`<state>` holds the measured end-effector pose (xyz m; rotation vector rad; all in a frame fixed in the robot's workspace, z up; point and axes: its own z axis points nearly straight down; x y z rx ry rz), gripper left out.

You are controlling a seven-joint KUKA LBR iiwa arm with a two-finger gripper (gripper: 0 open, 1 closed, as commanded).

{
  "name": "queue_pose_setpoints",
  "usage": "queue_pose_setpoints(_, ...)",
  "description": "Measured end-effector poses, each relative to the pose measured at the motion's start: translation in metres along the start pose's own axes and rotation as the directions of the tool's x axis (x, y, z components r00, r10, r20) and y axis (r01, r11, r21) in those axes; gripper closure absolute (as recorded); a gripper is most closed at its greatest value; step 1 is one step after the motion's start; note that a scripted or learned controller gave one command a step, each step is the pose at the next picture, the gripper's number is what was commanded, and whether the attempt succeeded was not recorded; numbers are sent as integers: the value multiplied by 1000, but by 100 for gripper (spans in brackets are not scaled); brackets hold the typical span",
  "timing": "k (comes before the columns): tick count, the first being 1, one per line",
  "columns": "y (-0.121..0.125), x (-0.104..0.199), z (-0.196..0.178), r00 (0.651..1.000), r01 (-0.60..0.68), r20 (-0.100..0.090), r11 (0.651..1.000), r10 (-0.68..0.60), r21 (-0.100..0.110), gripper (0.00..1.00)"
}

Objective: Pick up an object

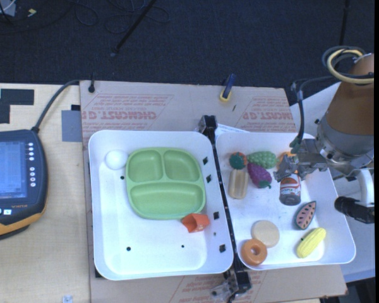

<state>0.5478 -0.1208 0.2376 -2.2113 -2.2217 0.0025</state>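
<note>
Grey metal and an orange band mark the arm (352, 115), which reaches in from the right and hangs over the upper right part of the right bin (341, 251). Its gripper (289, 168) sits low over a small can (290, 190) with a red-and-white label and a dark base. The can stands just under the fingertips, possibly touching them, but the dark finger parts blur into each other there, so I cannot tell how wide they are parted or whether anything is caught between them.

Left of the can in the same bin lie a purple fruit-shaped toy (259, 175), a green bumpy toy (262, 159) above it, a small dark green and red piece (238, 161), and a tan block (238, 184) standing close to the divider. Lower down are a round beige disc (265, 233), an orange ring (254, 252) at the bin's front edge, a yellow corn cob (311, 242), and a watermelon slice (305, 215) to the right of the can.

White plastic forms the left bin (114, 257), which holds a green sectioned plate (165, 183), a white ball (115, 160) beside the plate's upper left corner, and a small orange piece (195, 221) against the plate's lower right edge.

Both bins rest on a cardboard sheet (145, 109). A handheld control pendant (12, 182) with a lit screen lies on the bench to the far left.
</note>
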Motion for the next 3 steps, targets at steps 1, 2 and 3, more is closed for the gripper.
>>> queue_pose_setpoints(1, -8, 53, -4, 1000, 1, 0, 1000, -1, 1, 100)
queue_pose_setpoints(2, -13, 102, 13, 1000, -1, 1, 1000, 1, 3, 100)
queue_pose_setpoints(3, -27, 156, 24, 1000, 0, 2, 1000, 0, 3, 100)
